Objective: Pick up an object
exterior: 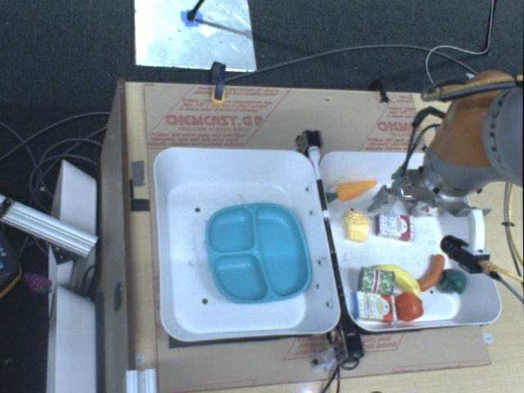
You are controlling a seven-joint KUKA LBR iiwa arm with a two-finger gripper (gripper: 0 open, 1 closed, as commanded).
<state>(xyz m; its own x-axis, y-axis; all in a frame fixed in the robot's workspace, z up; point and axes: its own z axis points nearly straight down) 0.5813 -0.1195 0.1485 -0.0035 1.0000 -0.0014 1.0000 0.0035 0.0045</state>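
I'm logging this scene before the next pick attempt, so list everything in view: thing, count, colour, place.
bins: 2, white, side by side on the bench
divided plate: 1, light blue, in the left bin
carrot: 1, orange, top of the right bin
cheese-like block: 1, yellow, right bin, near the divider
small carton: 1, red and white, right of the yellow block
cartons: 2, green and white, bottom of the right bin
banana: 1, yellow, beside the upper carton
tomato: 1, red, bottom edge
sausage: 1, orange-red, right of the banana
dark green piece: 1, far right
arm: 1, grey and orange, over the right bin
tool: 1, metal, above the small carton
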